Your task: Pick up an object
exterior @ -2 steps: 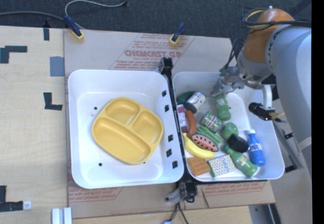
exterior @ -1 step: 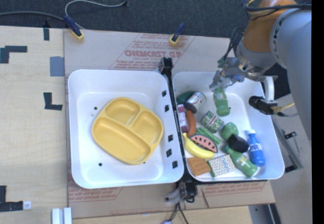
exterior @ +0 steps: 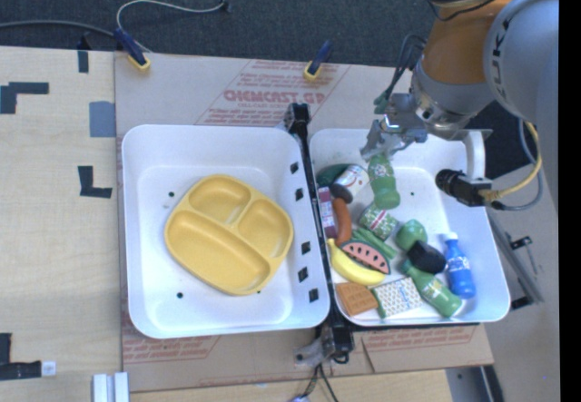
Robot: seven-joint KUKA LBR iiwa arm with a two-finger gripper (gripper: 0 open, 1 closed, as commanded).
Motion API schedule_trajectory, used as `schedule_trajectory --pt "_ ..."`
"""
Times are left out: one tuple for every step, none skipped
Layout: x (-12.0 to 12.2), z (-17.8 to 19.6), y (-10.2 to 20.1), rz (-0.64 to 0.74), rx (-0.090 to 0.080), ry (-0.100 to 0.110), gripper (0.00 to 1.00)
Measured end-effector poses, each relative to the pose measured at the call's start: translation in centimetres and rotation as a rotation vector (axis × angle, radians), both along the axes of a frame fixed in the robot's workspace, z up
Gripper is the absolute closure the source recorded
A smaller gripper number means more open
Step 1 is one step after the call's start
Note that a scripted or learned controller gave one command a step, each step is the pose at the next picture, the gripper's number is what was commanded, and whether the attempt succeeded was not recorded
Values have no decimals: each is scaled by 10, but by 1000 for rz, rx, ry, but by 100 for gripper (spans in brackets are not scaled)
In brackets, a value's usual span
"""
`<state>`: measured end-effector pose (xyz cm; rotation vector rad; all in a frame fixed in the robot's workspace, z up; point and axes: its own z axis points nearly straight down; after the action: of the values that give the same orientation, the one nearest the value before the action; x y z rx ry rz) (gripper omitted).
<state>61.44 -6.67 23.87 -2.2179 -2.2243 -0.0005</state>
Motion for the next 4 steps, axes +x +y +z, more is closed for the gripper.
schedule_trajectory --pt "-37 0 9 -2 -1 1 100" --pt "-64 25 23 -1 0 1 100" --pt "-110 30 -1 -2 -1 1 100" --pt "-130 33 -24 -2 -1 1 100"
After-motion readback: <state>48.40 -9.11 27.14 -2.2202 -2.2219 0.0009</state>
